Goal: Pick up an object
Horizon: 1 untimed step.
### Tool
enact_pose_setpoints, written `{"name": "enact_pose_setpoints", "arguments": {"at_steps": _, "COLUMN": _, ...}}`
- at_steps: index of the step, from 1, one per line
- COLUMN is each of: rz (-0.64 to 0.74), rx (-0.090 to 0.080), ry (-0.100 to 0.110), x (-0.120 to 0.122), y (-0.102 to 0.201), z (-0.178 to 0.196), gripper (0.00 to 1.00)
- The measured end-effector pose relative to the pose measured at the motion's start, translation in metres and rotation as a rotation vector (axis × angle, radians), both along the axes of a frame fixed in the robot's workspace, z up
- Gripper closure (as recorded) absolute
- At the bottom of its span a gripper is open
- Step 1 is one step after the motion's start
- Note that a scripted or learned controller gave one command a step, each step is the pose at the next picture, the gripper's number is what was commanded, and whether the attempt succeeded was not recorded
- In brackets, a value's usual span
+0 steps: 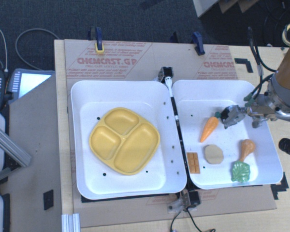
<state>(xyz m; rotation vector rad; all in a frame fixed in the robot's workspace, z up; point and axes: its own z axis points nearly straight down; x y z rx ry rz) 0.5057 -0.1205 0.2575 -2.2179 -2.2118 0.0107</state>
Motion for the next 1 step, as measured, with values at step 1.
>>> {"name": "enact_pose_setpoints", "arguments": {"at_steps": 1, "rz": 0.003, "rx": -0.002, "ry": -0.012, "x": 0.0022, "y": 0.0003, "z": 0.0057, "gripper": 0.00}}
